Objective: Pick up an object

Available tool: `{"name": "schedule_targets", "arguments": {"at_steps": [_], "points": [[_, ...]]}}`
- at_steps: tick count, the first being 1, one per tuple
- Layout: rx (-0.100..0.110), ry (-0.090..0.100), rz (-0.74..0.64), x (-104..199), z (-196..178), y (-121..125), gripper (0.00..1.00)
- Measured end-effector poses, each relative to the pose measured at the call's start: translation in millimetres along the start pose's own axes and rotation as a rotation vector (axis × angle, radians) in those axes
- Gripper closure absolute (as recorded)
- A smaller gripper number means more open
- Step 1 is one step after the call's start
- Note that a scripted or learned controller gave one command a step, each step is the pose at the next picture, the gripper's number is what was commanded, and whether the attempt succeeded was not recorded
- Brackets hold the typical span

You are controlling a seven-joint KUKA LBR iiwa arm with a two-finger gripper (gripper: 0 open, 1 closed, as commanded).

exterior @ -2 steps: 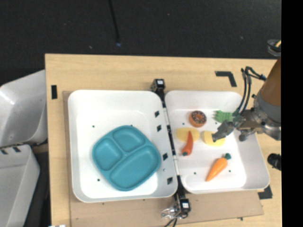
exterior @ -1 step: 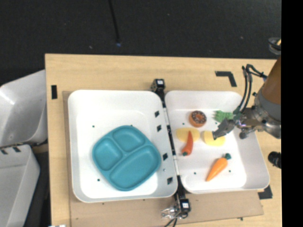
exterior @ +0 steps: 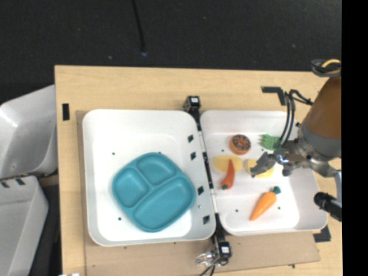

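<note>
Yellow plastic food (exterior: 264, 172) is lying in the right bin (exterior: 299, 217), just under our tool (exterior: 265, 164). We are hovering over it; whether we are gripping it, we cannot tell. We are aiming to centre before lifting, avoiding the red chilli (exterior: 229, 176).

One fixed cam, mounted above the bench (exterior: 172, 88), looks down at a slant w/ both white bins in frame: left bin (exterior: 98, 154) & right bin (exterior: 299, 211). Mid distance, prob. tilted slightly from the near side. Arm (exterior: 325, 117) enters from frame right.
</note>
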State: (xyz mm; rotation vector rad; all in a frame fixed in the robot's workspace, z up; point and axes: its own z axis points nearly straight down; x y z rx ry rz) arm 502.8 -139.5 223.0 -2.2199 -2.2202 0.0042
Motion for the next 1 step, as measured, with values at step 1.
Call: {"name": "schedule_targets", "arguments": {"at_steps": [1], "points": [[0.0, 0.0, 0.001, -0.7, 43.4, -4.3, 0.0]]}}
